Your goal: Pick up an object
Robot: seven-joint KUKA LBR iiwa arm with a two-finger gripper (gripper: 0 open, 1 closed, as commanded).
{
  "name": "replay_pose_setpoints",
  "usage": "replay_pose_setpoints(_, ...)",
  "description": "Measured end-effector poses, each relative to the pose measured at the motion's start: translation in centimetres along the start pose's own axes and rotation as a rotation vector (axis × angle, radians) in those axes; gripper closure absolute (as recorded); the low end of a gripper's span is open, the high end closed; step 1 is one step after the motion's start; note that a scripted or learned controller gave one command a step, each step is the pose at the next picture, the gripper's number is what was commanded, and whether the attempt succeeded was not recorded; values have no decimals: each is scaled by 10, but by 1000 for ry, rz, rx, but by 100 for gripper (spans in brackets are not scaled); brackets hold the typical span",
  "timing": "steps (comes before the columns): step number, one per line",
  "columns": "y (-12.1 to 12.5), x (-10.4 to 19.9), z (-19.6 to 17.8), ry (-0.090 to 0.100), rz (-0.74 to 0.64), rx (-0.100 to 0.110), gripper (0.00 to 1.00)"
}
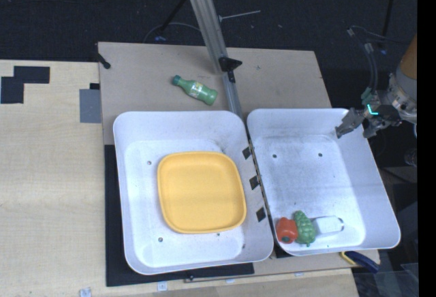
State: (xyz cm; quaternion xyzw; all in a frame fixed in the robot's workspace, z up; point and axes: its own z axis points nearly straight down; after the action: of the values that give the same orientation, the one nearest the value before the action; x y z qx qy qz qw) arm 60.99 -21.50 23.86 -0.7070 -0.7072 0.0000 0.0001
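at left bin (pixel 136 152): smooth rounded-square yellow plate (pixel 201 191), flat.

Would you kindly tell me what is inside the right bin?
The right bin holds a red item, a green item and a white item, clustered at its near edge. Whatever lies beneath them is covered.

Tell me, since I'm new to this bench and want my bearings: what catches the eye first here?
The square yellow plastic plate lying flat in the left white bin stands out most. Next, a small red and green toy cluster sits near the front edge of the right white bin, and a green plastic bottle lies on its side on the board behind the bins.
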Motion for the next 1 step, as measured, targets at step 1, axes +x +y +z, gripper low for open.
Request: replay_pose_setpoints(1, 0, 0, 0, 0, 0, 0, 0)
